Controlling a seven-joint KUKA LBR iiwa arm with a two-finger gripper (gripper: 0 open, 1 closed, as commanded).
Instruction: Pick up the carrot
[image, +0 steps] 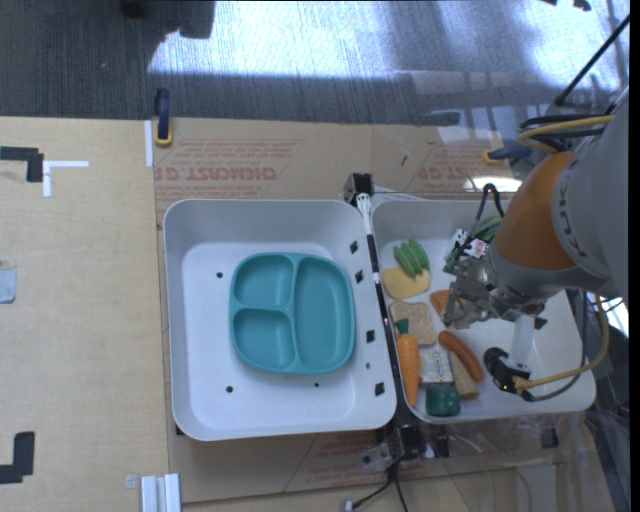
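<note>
Right bin (560, 395): carrot (408, 366) by its left wall; end effector (462, 305) grip state unclear

carrot (408, 366) in right bin (565, 395), teal tray (293, 313)

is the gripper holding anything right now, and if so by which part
It cannot be told. The gripper hangs over the right bin among the toy foods, its tips hidden in clutter. The carrot lies apart from it, by the bin's left wall.
</note>
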